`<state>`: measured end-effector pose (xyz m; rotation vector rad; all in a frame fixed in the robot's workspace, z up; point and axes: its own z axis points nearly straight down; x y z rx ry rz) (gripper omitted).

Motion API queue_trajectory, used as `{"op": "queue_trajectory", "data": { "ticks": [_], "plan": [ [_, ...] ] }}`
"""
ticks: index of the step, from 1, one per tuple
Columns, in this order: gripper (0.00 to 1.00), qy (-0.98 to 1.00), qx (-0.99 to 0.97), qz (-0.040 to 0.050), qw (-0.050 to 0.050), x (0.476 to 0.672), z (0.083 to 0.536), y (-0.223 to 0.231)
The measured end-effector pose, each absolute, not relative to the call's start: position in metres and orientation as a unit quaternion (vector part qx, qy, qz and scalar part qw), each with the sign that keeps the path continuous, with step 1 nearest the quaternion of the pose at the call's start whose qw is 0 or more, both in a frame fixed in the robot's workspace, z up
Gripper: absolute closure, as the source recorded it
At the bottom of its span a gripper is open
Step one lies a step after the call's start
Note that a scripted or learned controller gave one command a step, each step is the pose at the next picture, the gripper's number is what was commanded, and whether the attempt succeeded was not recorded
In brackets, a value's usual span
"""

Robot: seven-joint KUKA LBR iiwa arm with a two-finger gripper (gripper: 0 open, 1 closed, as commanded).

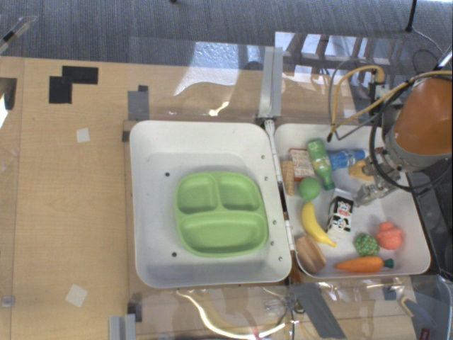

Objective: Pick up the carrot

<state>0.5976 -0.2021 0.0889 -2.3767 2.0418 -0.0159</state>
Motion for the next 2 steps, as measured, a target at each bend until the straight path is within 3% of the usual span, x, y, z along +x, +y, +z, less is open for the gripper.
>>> {"op": "queue_trajectory", "data": {
  "ticks": [1,2],
  "plan": [
    [0.00,0.623,-0.782,-0.0076,0.005,0.6108,0.1812,-0.1989],
    [0.00,0.623,-0.782,-0.0032,0.003,0.6087,0.1765,-0.1984]
  ]
}}
